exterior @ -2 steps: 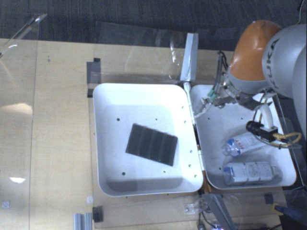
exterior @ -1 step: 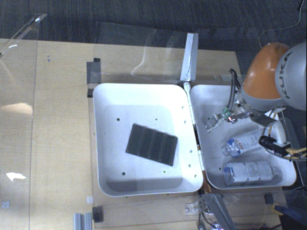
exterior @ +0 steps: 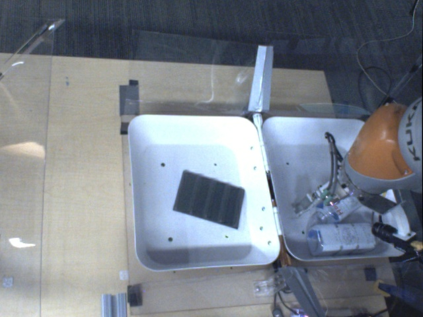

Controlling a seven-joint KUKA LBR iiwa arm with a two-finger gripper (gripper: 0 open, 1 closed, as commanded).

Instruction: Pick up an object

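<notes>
A dark grey ribbed rectangular pad (exterior: 209, 199) lies flat in the left bin (exterior: 149, 144), tilted a little. In the right bin (exterior: 291, 144) a clear plastic bottle (exterior: 342, 238) lies on its side near the front wall. My gripper (exterior: 322, 201) is low in the right bin, just above and left of the bottle, under the arm's orange band (exterior: 378, 152). Something small with blue and white on it sits right at the gripper, touching the bottle's top; what it is stays unclear.
A metal divider post (exterior: 261, 78) stands behind the seam between the bins. Black cables (exterior: 334, 157) hang from the wrist over the right bin. Wooden bench top (exterior: 66, 177) spreads to the left, with a clear panel over it.
</notes>
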